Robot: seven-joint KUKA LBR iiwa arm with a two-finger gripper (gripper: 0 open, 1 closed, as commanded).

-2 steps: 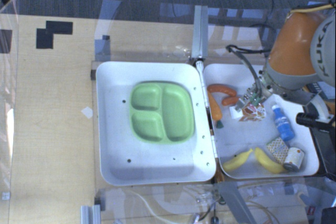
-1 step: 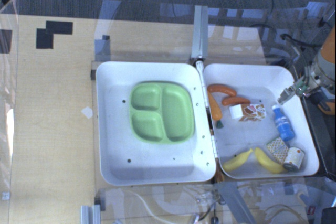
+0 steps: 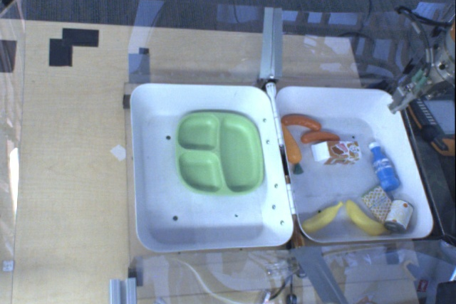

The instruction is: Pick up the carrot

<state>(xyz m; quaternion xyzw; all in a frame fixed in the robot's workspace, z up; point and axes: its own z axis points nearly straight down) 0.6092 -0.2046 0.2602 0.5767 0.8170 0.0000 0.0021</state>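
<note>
The carrot [image 3: 291, 148] is a small orange piece with a dark green end. It lies lengthwise against the left wall of the right bin [image 3: 420, 185], green end toward the front. My gripper [image 3: 403, 93] hangs over the far right corner of that bin, well to the right of the carrot and apart from it. Nothing shows in the gripper.
Two reddish sausages [image 3: 302, 122] [image 3: 319, 137] lie just right of the carrot, beside a small printed box [image 3: 338, 152]. A blue bottle [image 3: 383, 168], two bananas [image 3: 321, 218] [image 3: 364, 219] and small packages [image 3: 397, 214] sit further right and front. The left bin [image 3: 153, 210] holds a green divided plate [image 3: 218, 152].
</note>
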